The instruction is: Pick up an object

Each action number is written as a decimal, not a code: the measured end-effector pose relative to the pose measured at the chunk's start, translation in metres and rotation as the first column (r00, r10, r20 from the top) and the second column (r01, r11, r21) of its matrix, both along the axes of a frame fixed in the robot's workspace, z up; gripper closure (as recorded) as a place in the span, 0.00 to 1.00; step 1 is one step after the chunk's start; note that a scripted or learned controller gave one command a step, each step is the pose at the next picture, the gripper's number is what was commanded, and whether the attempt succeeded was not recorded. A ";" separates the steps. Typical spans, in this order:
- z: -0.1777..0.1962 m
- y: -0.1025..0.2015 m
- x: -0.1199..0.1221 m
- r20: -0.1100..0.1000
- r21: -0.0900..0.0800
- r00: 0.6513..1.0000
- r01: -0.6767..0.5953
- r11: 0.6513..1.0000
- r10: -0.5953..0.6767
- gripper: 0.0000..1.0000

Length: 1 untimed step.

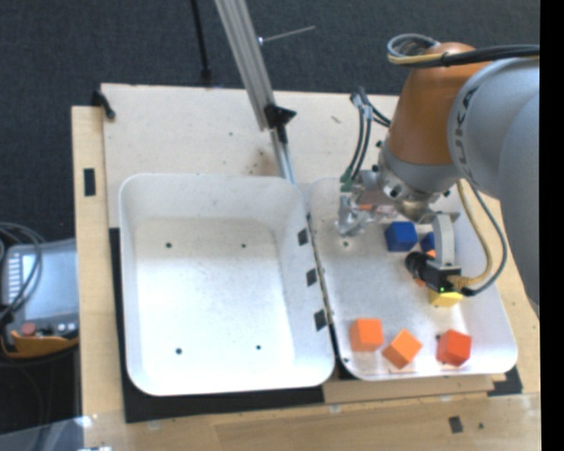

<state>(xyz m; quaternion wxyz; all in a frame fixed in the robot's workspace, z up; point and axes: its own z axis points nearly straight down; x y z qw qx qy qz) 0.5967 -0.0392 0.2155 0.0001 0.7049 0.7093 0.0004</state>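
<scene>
My gripper (pixel 359 218) hangs over the back left part of the right bin (pixel 479 365), below the orange band of the arm. A blue block (pixel 400 236) lies just to its right, partly under the wrist. Whether anything is held cannot be seen. Two orange blocks (pixel 366 334) (pixel 403 348) and a red-orange block (pixel 454 347) lie in a row along the bin's front. A small yellow piece (pixel 445 298) shows beside the black cable at the right.
The left bin (pixel 141 280) lies beside the right one, with a shared rim (pixel 318 280) between them. A slanted aluminium post (pixel 249 54) rises behind the bins. Cables loop around the wrist.
</scene>
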 end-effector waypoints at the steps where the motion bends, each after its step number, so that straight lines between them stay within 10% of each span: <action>1: -0.004 0.047 0.008 0.000 0.000 1.000 0.000 1.000 0.000 1.00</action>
